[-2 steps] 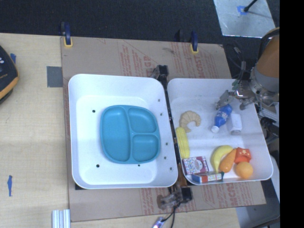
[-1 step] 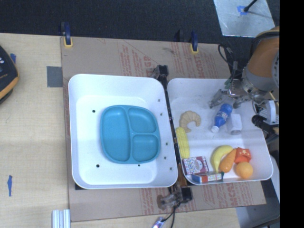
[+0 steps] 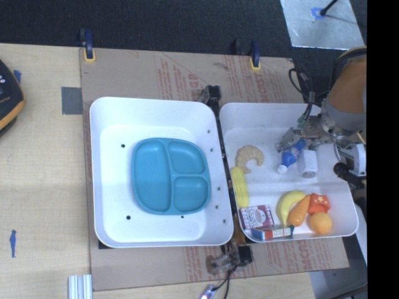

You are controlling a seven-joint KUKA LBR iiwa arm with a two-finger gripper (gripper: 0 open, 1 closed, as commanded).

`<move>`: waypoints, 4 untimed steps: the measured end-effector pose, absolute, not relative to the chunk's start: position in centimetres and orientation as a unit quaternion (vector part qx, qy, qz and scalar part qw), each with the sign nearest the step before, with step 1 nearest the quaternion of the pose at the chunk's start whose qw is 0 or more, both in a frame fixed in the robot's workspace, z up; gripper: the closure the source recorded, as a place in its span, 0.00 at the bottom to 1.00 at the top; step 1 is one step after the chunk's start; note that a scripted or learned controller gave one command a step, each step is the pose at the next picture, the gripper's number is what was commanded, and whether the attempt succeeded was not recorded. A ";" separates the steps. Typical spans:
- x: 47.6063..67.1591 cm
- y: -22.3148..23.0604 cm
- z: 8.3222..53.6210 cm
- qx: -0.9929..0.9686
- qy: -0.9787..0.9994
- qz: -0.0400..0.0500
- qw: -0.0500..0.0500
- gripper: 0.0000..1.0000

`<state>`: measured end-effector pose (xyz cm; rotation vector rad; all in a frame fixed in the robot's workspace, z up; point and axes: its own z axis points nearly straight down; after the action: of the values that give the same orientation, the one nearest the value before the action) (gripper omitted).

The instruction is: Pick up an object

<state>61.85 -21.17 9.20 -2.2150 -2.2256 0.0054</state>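
My gripper (image 3: 300, 141) reaches in from the right and hangs low over the back of the right bin (image 3: 268, 114). Just under and in front of it lies a small blue-and-white bottle (image 3: 289, 158), with a white cylinder (image 3: 309, 164) beside it; I cannot tell whether the gripper touches either one. A beige croissant (image 3: 250, 156) lies to the left. A yellow corn cob (image 3: 239, 186) lies along the bin's left wall. Near the front sit a banana (image 3: 287, 203), a carrot (image 3: 299, 211), an orange (image 3: 320, 223) and a red piece (image 3: 319, 202).
The left bin (image 3: 112, 114) holds a blue divided plate (image 3: 170, 175). A small red-and-white packet (image 3: 257, 217) and a flat tube (image 3: 273, 232) lie at the right bin's front edge. The arm's orange band (image 3: 348, 86) rises at the right, with cables beside it.
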 end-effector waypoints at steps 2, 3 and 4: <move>63.3 -20.9 13.4 -0.706 -0.708 0.001 0.000 0.00; 60.7 -19.4 9.6 -0.706 -0.708 0.002 0.001 0.00; 58.1 -21.2 14.6 -0.706 -0.708 0.001 0.000 0.00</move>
<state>58.12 -21.23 14.55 -2.2181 -2.2251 0.0025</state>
